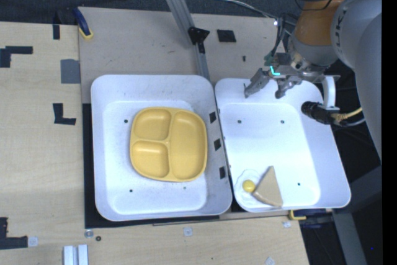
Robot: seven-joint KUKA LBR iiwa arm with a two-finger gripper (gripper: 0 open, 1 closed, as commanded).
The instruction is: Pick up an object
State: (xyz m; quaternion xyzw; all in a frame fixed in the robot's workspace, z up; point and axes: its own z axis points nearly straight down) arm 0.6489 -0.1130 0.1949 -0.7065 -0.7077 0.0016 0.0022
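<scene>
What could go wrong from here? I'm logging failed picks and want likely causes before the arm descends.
1. The pincer hangs open over the far edge of the right bin, while the tan wedge and small yellow ball sit at the near-left corner; a straight descent would likely close on nothing.
2. Wedge and ball lie close together by the bin wall, so the fingers may hit the wall or nudge one piece away.

Arm (pixel 363 15) cut off by the right edge, small yellow object (pixel 249 185) too small to identify, partly tucked behind tan wedge (pixel 269 188), table (pixel 37 133) cropped at left and near edges
</scene>
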